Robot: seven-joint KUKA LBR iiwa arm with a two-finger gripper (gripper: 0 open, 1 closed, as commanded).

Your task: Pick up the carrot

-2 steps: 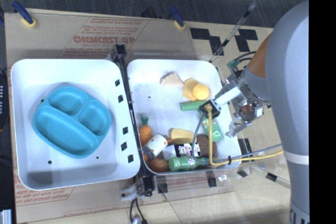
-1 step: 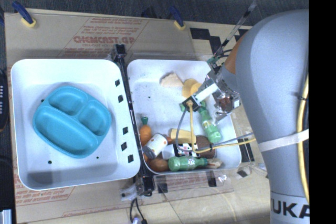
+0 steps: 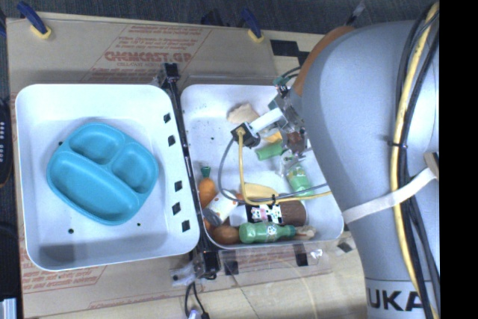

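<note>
You are in the approach step: the tool (image 3: pixel 287 132), whose state I cannot tell, hangs over the right bin (image 3: pixel 196 104), and next it must reach the carrot (image 3: pixel 207 188) lying near this bin's left wall

The surface (image 3: pixel 149 41) is a tan board with reddish printed lettering along its far part and its near left corner. Blue clamps (image 3: pixel 33 20) grip its far edge, one at the far left and another (image 3: pixel 251 23) near the middle. Two shallow white bins sit directly on it, side by side and touching along a black-clipped seam: the left bin (image 3: pixel 45 235) takes up the left half, and the right bin (image 3: pixel 205 101) sits just beside it toward the right. A strip of black-and-white checker pattern (image 3: pixel 287 50) shows on the surface just beyond the right bin.
</note>
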